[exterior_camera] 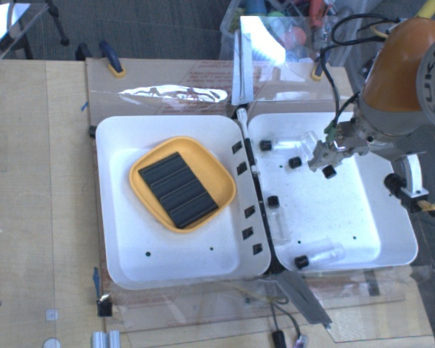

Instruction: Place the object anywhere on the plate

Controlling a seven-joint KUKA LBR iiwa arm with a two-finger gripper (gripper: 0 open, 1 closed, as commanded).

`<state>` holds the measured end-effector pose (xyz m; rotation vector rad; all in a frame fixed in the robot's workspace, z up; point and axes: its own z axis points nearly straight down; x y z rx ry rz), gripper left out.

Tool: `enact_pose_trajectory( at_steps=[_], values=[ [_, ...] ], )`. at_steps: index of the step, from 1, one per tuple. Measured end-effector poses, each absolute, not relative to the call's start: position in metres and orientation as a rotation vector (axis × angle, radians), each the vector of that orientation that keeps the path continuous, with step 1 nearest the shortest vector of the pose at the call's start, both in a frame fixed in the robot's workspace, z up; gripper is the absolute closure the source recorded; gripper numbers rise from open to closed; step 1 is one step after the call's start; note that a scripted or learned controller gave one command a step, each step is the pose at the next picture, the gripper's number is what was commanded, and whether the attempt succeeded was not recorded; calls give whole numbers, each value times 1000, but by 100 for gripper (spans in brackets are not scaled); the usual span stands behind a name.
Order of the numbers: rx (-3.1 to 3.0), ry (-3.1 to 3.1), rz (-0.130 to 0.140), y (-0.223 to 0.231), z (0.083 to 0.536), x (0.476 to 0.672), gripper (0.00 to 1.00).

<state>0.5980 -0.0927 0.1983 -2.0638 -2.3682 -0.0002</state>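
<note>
Hanging over the upper part of the right bin (391,245), the end effector (325,159) sits at the end of the grey arm with its orange band (400,67), which reaches in from the right. Whether it is spread or pressed together cannot be told at this size and angle, and nothing can be seen pinched in it. Beneath and around it, the right bin's floor carries several clear tubes with black caps: one near the top left (275,144), one just left of the end effector (301,158), one along the left wall (274,209), and one near the bottom edge (319,256). Across the divider, the left bin (123,245) holds a yellow plate (216,169), set at an angle. A dark ribbed block (178,189) lies flat on the plate, covering much of its middle. Both bins rest on the wooden desk (29,194).
</note>
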Motion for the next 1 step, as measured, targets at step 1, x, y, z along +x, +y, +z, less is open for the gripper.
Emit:
enact_pose_trajectory(
  at_steps=[1],
  values=[
    [-2064,-2368,0,-93,198,598,0]
  ],
)
